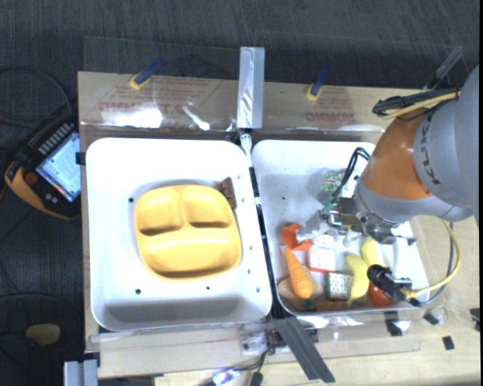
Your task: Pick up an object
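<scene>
My gripper (344, 215) is down low in the right bin (290, 155), near the middle of it. My big grey arm and its orange band (394, 167) cover most of it, so I cannot tell how it is set.

Just under my gripper sits a heap of small toys in the near part of the bin. There is a white packet with red on it (322, 257), and a red piece (291, 234) to its left. An orange carrot (299, 278) lies at the left of the heap, close to the bin's wall. A yellow banana (359, 277) lies on the right side, and a little checked block (338, 284) sits between the two. Something green (331, 181) peeks out higher up, beside my arm.

The left bin (113, 215) is next door, touching the right one. A yellow tray with sections (187, 230) lies flat in its middle.
</scene>
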Robot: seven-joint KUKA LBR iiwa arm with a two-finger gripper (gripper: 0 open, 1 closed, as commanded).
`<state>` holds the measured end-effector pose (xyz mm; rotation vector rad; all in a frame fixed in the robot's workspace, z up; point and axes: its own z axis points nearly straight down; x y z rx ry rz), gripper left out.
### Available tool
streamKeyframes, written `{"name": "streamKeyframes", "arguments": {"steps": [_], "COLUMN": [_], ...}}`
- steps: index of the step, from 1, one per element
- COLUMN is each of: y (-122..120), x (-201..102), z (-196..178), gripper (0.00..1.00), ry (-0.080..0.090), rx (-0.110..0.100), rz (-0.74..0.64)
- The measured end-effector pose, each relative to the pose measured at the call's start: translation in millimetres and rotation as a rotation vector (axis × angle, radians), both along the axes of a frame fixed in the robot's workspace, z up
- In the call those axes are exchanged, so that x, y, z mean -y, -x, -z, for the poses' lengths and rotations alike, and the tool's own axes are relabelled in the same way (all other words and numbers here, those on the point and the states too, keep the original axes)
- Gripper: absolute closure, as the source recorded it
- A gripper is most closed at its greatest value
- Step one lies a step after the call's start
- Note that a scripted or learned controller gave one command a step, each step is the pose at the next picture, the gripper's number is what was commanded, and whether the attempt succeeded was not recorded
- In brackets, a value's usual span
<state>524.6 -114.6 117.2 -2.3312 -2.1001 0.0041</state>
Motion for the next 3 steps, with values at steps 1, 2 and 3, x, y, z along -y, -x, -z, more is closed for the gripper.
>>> {"name": "streamKeyframes", "arguments": {"steps": [1,2,3], "y": [6,1,-57], "x": [-11,-7,-56], "z": [27,10,-65], "gripper": [0.0,1.0,1.0], "ry": [0.006,0.015,0.0], "rx": [0.014,0.032,0.002], "rz": [-0.359,-0.355,-0.493]}}
